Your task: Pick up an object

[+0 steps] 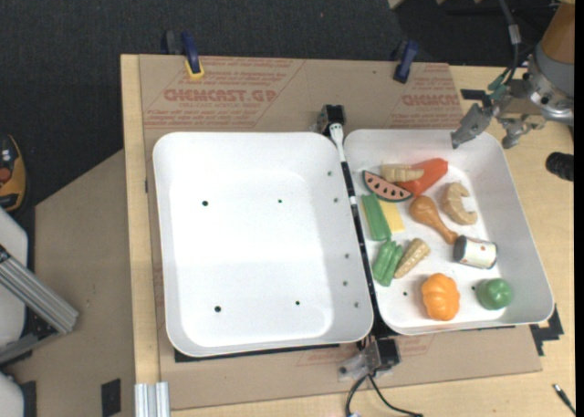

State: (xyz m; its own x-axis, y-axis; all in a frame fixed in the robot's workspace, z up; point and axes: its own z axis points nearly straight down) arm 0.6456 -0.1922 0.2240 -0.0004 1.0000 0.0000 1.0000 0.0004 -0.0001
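Camera view: pincer (open) hovers beyond the croissant.

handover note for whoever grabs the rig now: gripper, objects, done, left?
Gripper: open, holding nothing, above the far right corner of the right bin.
Objects: all in the right bin, including watermelon slice, drumstick, orange pumpkin, green pepper, can.
Left bin: no objects.
Done: nothing picked.
Left: descend, grasp one object, lift.

"CHEMCAST GP" on brown board
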